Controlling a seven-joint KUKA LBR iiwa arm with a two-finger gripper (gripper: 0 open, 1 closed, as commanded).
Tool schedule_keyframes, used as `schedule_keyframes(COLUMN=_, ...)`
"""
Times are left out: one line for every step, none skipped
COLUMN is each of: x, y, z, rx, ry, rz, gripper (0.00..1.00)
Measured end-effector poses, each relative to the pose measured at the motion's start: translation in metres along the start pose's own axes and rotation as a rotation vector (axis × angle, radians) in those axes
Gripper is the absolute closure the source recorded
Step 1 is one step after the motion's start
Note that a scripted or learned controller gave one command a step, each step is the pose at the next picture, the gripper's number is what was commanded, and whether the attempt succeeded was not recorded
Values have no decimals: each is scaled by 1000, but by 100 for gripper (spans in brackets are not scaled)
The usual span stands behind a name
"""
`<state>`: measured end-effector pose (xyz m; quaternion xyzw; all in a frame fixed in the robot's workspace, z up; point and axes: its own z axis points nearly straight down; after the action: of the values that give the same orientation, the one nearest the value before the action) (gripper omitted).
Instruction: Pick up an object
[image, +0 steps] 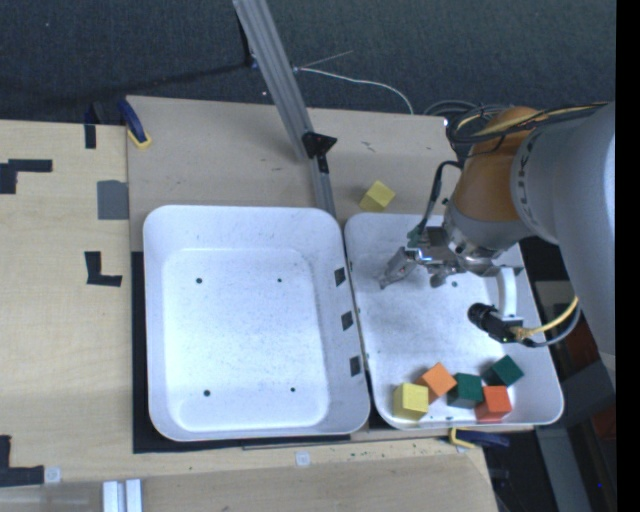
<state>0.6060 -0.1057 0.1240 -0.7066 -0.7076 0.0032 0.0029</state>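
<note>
From the camera above the bench, the grey arm with its orange band (490, 185) leans in from the right over the right-hand bin (400, 330), and its gripper (412, 262) hangs above the upper part of that bin, over bare speckled floor. The two thin fingers (392, 271) look spread apart with nothing between them, so I read it as open and carrying nothing. The things worth picking are all bunched at the bin's near edge, well apart from the gripper: a yellow cube (411, 399) on the left of the cluster, an orange cube (438, 379) just beside it, a green cube (467, 387) next along, a red-orange cube (496, 401) touching or nearly touching that one, and a darker green cube (507, 371) behind. Another yellow cube (378, 195) sits outside the bins on the board, just beyond the right bin's far rim. The left-hand bin (160, 300) lies alongside. To my eye the pick has not started; the arm needs to travel toward the near edge first. The yellow cube at the cluster's end looks the easiest target, since its left side is free. I would line the fingers up so one drops into that open side and the other into whatever gap shows next to the orange cube, come straight down, and close only once the fingers straddle it, keeping off the bin's rim.
</note>
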Motion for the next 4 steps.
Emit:
schedule_keyframes(x=33, y=26, z=-73, rx=-16, ry=1, rz=-4, gripper=0)
schedule_keyframes(x=60, y=29, z=-68, rx=-7, ry=1, rz=-3, gripper=0)
schedule_keyframes(x=113, y=44, z=-68, rx=-8, ry=2, rz=-5, gripper=0)
schedule_keyframes(x=117, y=-32, z=-107, rx=-6, ry=2, rz=0, gripper=0)
